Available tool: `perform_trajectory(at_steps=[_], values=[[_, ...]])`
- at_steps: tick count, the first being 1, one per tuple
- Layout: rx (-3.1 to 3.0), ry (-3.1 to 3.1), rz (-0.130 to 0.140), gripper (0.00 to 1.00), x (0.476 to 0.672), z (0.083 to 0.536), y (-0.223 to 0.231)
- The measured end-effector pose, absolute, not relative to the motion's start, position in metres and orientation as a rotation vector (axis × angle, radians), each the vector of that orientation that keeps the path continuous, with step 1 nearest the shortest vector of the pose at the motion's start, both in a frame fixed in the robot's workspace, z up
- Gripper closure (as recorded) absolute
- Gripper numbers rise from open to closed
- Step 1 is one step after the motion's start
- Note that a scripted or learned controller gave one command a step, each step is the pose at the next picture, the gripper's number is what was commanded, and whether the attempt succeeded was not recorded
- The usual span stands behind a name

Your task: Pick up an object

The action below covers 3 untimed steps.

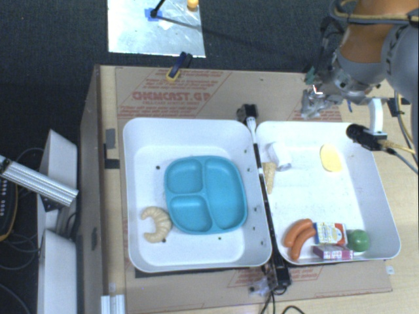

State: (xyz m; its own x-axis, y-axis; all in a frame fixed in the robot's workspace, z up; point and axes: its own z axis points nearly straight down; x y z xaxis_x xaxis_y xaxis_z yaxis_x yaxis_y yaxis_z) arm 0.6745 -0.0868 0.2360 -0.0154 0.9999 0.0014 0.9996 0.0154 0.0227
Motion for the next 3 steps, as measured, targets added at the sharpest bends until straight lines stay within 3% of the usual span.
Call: perform_trajectory(at_steps=[1,2,3], values=[[2.220,2.222,0.001,1.00,0.597,0.215,-0.074],[2.217,2.224,0.001,1.00,0.626,0.184,-0.073],[2.213,2.224,0.005,1.00,0.627,0.195,-0.073]])
